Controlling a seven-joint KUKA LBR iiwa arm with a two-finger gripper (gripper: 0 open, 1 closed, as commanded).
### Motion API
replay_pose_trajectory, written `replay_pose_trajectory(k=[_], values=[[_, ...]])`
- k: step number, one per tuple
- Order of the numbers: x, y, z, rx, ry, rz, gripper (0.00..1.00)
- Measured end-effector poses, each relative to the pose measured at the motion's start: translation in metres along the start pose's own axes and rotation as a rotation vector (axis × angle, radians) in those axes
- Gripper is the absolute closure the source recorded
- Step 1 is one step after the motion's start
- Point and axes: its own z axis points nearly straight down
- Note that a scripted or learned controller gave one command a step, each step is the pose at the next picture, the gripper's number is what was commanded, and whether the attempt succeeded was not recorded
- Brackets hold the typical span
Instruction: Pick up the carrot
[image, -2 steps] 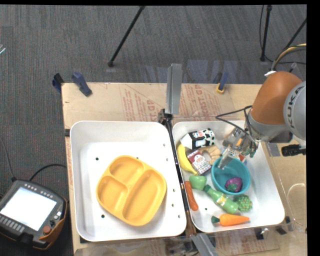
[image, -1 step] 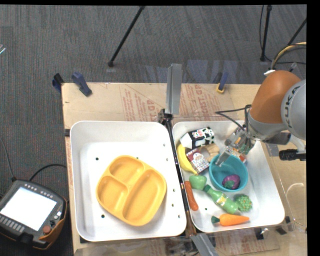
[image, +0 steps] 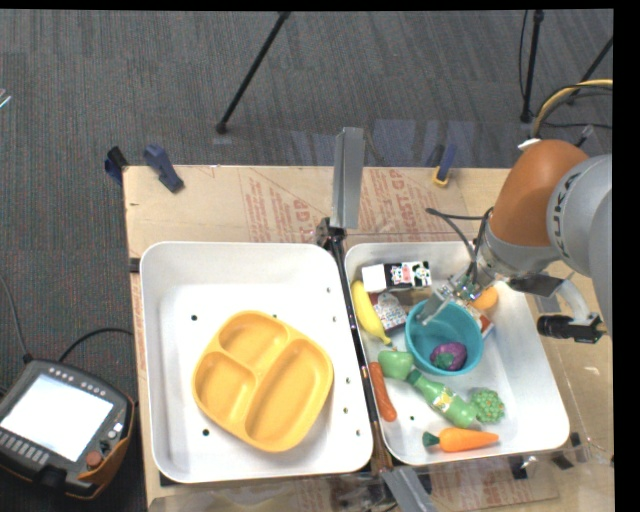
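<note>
Dark carpet is surrounding the desk (image: 250, 205). An orange plastic carrot with green top (image: 460, 439) is lying at the right white bin's (image: 545, 400) near edge, well apart from the jaws (image: 452, 296), whose state I cannot tell, hovering over the teal bowl (image: 445, 338).

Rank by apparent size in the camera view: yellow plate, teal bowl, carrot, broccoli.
1. yellow plate
2. teal bowl
3. carrot
4. broccoli
Carrot and broccoli are close; the carrot is longer.
</note>
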Motion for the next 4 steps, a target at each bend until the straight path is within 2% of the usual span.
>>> replay_pose_trajectory(k=[1, 2, 3, 4], values=[[-0.020, -0.040, 0.000, 0.000, 0.001, 0.353, 0.00], [-0.010, -0.067, -0.007, 0.000, 0.001, 0.306, 0.00], [0.054, -0.152, -0.034, -0.010, -0.009, 0.115, 0.00], [0.067, -0.146, -0.004, -0.007, -0.007, 0.265, 0.00]])
